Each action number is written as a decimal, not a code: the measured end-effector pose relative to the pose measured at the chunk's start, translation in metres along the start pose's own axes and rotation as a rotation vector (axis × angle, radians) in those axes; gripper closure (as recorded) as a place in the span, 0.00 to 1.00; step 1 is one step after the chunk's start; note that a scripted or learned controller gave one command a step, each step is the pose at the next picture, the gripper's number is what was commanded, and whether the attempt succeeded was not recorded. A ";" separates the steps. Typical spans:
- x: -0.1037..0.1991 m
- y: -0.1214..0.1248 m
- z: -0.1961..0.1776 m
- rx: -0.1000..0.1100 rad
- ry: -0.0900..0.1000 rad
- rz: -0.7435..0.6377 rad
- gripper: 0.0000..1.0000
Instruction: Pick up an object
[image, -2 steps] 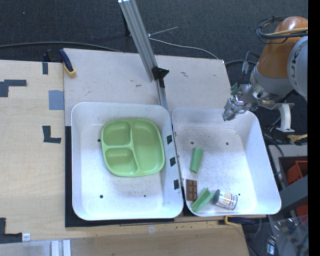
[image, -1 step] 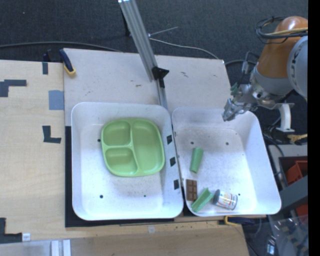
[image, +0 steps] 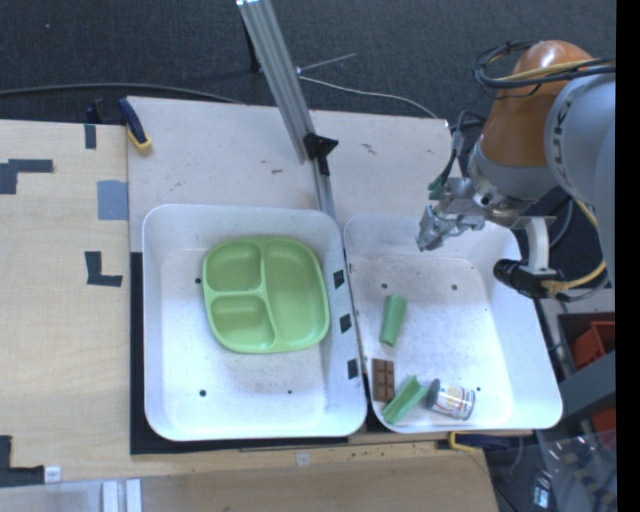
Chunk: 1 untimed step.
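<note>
Because the loose pieces sit toward six o'clock in the right bin (image: 520, 330), I read my tool (image: 432, 236), poised at that bin's eleven o'clock, as merely staged above it; whether it is clenched I cannot tell. The green cylinder (image: 393, 320) lies mid-bin, well apart from the green wedge (image: 402, 400), small can (image: 452, 400) and brown block (image: 383, 378) clustered at seven o'clock.

We see the grey arm (image: 585, 130) reaching in from the right, orange band (image: 525, 105) above the wrist, bent downward and leftward. Its gripper (image: 432, 237) points down at the tip, metallic, small in view. We see nothing between its tips; black cables loop over the wrist.
</note>
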<state>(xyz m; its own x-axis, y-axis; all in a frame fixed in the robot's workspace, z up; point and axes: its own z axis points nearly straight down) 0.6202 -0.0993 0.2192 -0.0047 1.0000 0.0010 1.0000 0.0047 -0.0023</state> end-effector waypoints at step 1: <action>0.051 -0.021 0.009 0.002 0.000 -0.001 1.00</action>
<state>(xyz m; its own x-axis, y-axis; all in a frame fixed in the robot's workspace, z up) 0.5991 -0.0483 0.2098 -0.0054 1.0000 0.0015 1.0000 0.0054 -0.0039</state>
